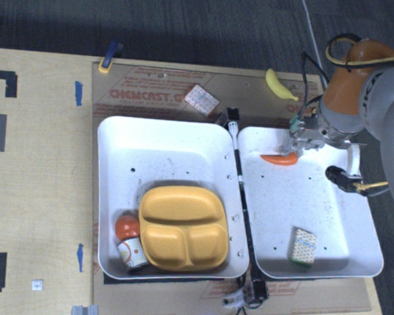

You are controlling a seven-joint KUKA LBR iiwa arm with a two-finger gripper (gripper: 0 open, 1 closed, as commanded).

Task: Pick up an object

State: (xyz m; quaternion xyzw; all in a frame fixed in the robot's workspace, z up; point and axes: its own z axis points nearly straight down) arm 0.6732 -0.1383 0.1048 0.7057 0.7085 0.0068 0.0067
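Lying flat, orange carrot [279, 160] (slim, tapered)

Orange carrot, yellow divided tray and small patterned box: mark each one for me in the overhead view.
orange carrot [279, 160], camera view, middle of its visible body in the right bin.
yellow divided tray [183, 226], camera view, central ridge between compartments, left bin.
small patterned box [303, 246], camera view, its top face, right bin.

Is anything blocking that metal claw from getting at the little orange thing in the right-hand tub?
Nothing visible does. The gripper hangs directly over the orange carrot-like piece at the far end of the right bin. The small patterned block lies well away, near the front.
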